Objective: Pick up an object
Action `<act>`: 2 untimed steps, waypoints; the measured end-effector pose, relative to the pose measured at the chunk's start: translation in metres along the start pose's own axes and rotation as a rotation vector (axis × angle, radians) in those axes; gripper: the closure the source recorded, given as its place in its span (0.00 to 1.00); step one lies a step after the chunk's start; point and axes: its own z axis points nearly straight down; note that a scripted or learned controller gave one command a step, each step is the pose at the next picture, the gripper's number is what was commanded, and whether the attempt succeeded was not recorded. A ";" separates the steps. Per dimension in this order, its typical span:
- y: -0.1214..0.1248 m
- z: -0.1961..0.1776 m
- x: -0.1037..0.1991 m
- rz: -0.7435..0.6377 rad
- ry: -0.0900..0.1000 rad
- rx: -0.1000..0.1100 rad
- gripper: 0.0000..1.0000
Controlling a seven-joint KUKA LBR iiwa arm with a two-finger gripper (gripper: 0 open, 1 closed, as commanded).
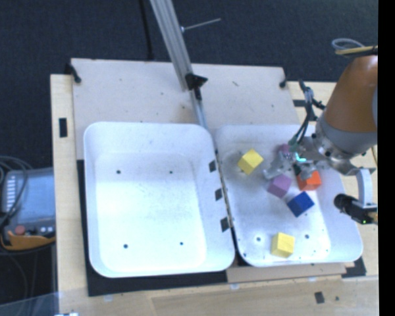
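Bench stock, seen from above at a slant: two shallow white bins side by side, the left bin (151, 196) bare of blocks, the right bin (250, 249) carrying all the loose pieces, presumably so that every candidate for picking lies within the arm's reach from the right. Contents of the right bin: one yellow block (251, 161) near the upper left of its floor, apart from the rest; a second yellow block (283, 243) near the front rim, also on its own; a cluster of three set close together at centre right, namely a purple block (280, 186), an orange block (309, 180) just beside it, and a blue block (301, 203) just below both. Arm (352, 110): grey with an orange band, reaching in from the right and bent down over the cluster. Gripper (291, 162): low over the purple and orange blocks, likely placed there because the cluster offers the nearest targets; whether its pincer is spread or pressed together cannot be told, and no block is seen between its parts, so nothing counts as picked. Crowding in the cluster may hinder a clean grasp
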 end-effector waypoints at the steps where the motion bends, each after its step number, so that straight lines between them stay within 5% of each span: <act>1: 0.001 -0.002 0.000 0.003 -0.001 -0.005 0.00; 2: 0.005 0.058 0.005 0.007 -0.002 0.002 0.00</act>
